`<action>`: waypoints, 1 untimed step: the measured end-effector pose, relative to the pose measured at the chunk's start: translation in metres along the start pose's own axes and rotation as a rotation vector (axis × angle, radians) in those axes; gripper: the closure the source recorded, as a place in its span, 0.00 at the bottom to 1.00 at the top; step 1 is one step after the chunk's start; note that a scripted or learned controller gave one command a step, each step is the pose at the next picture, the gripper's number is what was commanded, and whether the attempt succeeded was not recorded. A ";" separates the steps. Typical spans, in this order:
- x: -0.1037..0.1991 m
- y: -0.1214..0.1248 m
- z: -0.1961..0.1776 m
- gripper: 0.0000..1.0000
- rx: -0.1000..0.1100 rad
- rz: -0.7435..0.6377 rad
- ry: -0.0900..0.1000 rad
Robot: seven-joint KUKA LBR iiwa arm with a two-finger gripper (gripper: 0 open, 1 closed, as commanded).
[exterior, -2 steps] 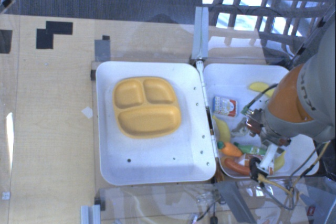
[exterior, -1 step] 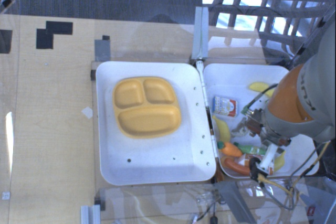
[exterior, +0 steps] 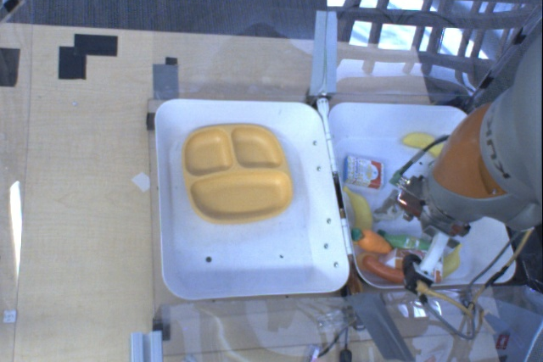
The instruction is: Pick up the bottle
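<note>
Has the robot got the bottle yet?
Not yet. Done so far: the arm has reached into the right bin, and its pincer is low over the pile of toy food. In hand: nothing that I can see. A green bottle seems to lie beside the carrot. Grabbing and lifting are left.

Green bottle [exterior: 405, 242] flat, right bin [exterior: 373, 121]

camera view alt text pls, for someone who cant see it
A grey and orange robot arm reaches from the right into the right white bin, low over a jumble of small items including a green bottle and a carrot. The left white bin holds a yellow divided tray.
</note>
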State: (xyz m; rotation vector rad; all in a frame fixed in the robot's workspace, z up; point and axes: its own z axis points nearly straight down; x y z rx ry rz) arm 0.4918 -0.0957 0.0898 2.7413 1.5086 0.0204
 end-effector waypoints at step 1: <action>0.000 0.000 0.000 0.00 0.000 0.000 0.000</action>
